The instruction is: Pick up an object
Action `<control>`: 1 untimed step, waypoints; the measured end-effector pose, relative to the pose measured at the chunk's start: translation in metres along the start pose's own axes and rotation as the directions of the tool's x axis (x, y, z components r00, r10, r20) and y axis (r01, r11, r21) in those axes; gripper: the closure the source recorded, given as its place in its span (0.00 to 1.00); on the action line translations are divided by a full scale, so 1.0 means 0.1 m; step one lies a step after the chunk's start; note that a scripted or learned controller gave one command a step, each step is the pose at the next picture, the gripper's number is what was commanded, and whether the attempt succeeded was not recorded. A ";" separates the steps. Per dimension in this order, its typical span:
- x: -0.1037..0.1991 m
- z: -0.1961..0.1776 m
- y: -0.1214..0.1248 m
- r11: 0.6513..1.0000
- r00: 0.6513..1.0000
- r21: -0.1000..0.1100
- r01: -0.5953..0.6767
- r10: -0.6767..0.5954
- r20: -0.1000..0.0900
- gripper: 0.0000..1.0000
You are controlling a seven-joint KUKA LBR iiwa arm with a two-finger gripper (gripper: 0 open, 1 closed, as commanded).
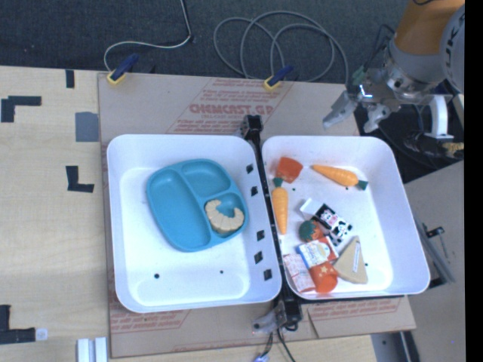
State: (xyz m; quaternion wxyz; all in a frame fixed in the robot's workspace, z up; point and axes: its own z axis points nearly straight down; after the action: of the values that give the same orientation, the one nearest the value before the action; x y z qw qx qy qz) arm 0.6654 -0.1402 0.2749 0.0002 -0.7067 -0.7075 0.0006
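We see the grey KUKA arm with its orange band point(427, 23) reaching in from the upper right, wrist angled down and leftward. Its two-finger metal gripper point(357, 118) hangs at the arm's lower end, its two fingers point(337, 115) spread apart with nothing between them.

**Gripper hanging beyond the right bin**

We're seeing the gripper point(356, 116) hovering open and empty past the right bin point(392, 202)'s far edge, while carrots point(336, 174) are lying inside and the blue plate point(192, 202) is sitting left.
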 end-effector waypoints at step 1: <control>0.23 1.23 -0.22 1.000 1.000 0.004 -0.001 0.001 -0.002 0.00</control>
State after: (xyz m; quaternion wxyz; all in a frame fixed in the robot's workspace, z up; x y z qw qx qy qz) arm 0.6430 -0.1172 0.1516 0.0022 -0.7070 -0.7073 0.0015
